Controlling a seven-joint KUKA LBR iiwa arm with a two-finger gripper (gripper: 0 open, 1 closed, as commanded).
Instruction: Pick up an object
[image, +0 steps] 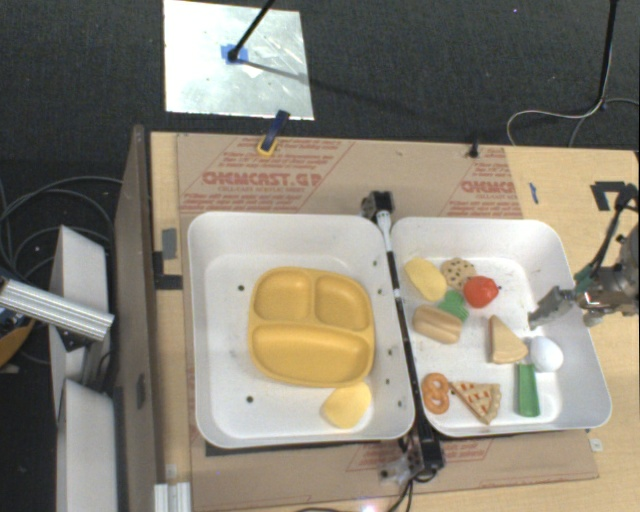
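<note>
1. The worktop (300, 165) carries 2 shallow white bins side by side; the left white bin (215, 250) holds a yellow plastic divided tray with 3 compartments (310, 325) at its middle and a pale yellow rounded toy piece (347, 405) near its front edge, just off the tray's front right corner.
2. The right white bin (520, 232) holds the loose toy food: a yellow lemon-like piece (425, 279) and a speckled cookie (459, 270) toward the back, a red tomato (481, 291) beside them, a small green piece (453, 304), a tan bread roll (436, 324), a pale cheese wedge (506, 342), a white egg-shaped piece (545, 353), a green stick (527, 390), a brown pretzel (436, 392) and a waffle-patterned triangle (479, 400) near the front edge.
3. The gripper (548, 305) reaches in over the right bin's right edge; I cannot tell whether it is open or closed, and nothing visibly sits in it.
4. It hangs near the cheese wedge and just behind the white egg-shaped piece; which it is meant for cannot be told.
5. Judged from this, no object is lifted; every piece lies on a bin floor, so choosing, closing on and raising 1 object all remain.
</note>
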